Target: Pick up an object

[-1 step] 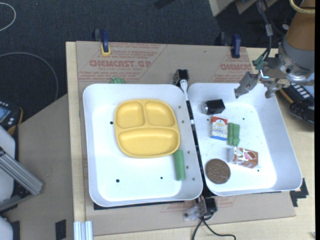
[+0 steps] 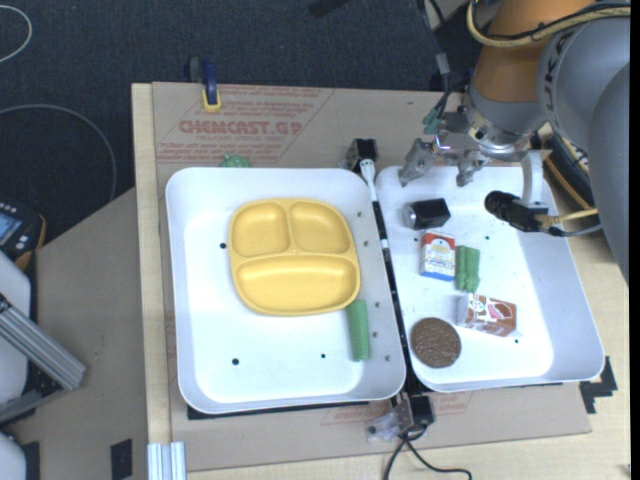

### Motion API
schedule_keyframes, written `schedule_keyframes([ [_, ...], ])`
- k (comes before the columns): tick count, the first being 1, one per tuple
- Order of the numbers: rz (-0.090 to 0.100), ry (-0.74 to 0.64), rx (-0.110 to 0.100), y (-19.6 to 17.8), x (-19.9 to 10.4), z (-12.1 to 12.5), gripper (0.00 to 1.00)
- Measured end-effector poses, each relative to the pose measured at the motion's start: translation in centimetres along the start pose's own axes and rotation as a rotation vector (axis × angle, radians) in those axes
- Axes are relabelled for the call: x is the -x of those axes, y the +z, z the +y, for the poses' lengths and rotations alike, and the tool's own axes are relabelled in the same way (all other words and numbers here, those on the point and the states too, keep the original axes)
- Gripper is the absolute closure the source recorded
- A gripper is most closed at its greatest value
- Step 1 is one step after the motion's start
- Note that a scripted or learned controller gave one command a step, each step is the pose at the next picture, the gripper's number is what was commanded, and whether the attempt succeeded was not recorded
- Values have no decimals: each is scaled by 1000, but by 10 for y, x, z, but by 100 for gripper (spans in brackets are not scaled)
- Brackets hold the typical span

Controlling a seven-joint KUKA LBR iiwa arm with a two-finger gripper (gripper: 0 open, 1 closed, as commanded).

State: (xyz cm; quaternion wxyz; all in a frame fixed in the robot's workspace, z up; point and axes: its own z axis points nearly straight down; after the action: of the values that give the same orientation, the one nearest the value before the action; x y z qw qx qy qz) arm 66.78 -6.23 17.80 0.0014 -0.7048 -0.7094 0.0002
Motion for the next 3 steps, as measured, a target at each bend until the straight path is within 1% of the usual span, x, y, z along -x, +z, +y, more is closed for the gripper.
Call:
schedule_keyframes([
  [1, -5, 4, 24, -188, -1, 0, 0],
  [2, -4, 4, 8, -188, -1, -1, 100],
  [3, 1, 0, -4, -146, -67, -76, 100],
])
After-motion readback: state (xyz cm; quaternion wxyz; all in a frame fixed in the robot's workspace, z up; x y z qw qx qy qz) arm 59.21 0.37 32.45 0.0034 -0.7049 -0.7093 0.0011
